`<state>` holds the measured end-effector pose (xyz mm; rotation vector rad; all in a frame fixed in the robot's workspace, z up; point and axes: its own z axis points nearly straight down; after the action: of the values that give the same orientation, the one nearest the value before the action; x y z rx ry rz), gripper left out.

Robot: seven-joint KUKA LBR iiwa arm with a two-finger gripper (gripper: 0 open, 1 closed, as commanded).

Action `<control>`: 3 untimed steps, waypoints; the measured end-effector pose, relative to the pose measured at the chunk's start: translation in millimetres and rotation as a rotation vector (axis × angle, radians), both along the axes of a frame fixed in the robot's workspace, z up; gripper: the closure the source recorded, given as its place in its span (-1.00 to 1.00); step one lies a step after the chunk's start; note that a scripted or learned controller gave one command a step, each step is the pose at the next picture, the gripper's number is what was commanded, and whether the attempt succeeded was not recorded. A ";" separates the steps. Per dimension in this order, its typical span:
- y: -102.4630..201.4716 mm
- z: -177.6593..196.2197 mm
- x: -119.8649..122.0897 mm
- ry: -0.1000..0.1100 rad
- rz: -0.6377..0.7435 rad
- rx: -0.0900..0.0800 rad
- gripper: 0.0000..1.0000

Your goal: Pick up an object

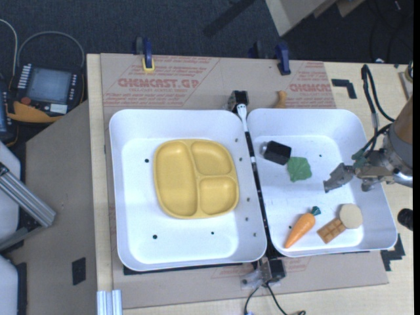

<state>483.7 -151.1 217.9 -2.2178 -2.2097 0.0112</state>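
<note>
The right bin (341, 122) holds a small black block (277, 152), a green leafy toy (299, 168), an orange carrot (300, 229) and a tan and brown ice-cream bar (342, 221). My gripper (352, 180) hangs over the right side of this bin, just above the ice-cream bar and to the right of the green toy. Its fingers (337, 177) are spread open with nothing between them.
The left bin (131, 195) carries a yellow divided plate (195, 177). A raised seam with a black clip (240, 101) runs between the two bins. The arm's cables (371, 104) hang along the right edge of the right bin.
</note>
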 end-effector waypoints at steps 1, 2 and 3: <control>0.4 5.6 2.8 -0.012 0.004 -0.003 -1.00; -4.9 -47.1 10.6 -0.006 0.003 0.000 -1.00; -3.0 -111.0 9.0 -0.006 0.003 0.000 -1.00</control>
<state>492.7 -154.1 106.9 -2.2170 -2.2157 0.0045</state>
